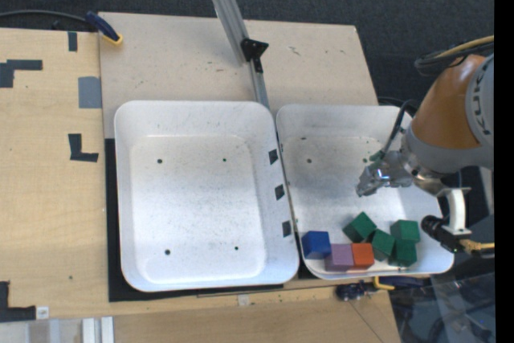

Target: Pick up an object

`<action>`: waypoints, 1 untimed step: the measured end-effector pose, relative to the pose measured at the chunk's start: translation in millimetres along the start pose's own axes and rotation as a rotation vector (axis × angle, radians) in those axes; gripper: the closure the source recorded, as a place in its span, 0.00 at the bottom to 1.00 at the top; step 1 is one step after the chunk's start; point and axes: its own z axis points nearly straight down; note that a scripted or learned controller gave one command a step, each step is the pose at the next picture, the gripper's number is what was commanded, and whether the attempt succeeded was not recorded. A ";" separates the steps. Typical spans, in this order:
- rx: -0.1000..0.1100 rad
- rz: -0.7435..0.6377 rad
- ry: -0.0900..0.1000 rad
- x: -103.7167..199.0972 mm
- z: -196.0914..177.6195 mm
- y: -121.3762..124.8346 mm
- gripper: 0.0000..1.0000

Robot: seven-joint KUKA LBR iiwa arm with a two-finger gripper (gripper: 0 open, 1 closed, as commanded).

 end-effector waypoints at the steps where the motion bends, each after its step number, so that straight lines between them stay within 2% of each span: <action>1: -0.004 0.001 -0.002 -4.9 -62.3 1.8 1.00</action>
